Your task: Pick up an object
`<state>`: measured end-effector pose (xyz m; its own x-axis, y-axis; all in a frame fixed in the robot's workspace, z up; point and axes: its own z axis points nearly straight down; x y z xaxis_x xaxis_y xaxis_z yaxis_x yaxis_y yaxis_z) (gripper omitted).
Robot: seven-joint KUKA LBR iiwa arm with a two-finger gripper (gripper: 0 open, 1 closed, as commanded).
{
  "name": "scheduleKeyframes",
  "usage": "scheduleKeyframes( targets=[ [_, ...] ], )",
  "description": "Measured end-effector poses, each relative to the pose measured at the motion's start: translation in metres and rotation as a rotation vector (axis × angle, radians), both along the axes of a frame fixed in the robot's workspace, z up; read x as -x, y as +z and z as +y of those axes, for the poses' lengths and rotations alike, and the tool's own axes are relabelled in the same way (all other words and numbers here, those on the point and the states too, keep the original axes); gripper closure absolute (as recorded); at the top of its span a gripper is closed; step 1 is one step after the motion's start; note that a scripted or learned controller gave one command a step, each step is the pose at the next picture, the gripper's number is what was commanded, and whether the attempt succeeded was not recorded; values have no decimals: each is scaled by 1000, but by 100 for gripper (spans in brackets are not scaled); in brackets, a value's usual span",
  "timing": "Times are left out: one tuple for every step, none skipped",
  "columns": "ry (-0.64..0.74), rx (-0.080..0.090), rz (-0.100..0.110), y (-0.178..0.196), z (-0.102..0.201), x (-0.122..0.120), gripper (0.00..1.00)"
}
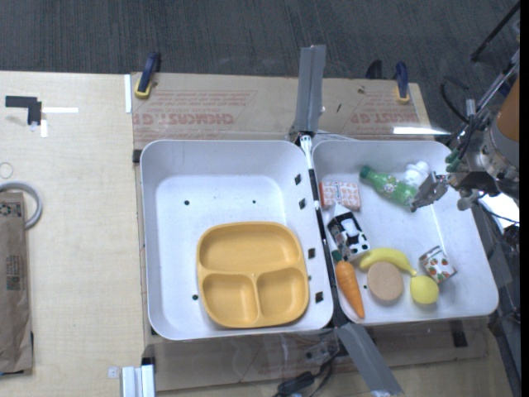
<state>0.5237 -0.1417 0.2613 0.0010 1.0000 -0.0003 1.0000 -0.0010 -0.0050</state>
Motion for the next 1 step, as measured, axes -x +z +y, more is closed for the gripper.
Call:
scheduleKeyframes(
  targets=[
    [56,-2,-1,-172,11,45,0]
  ],
)
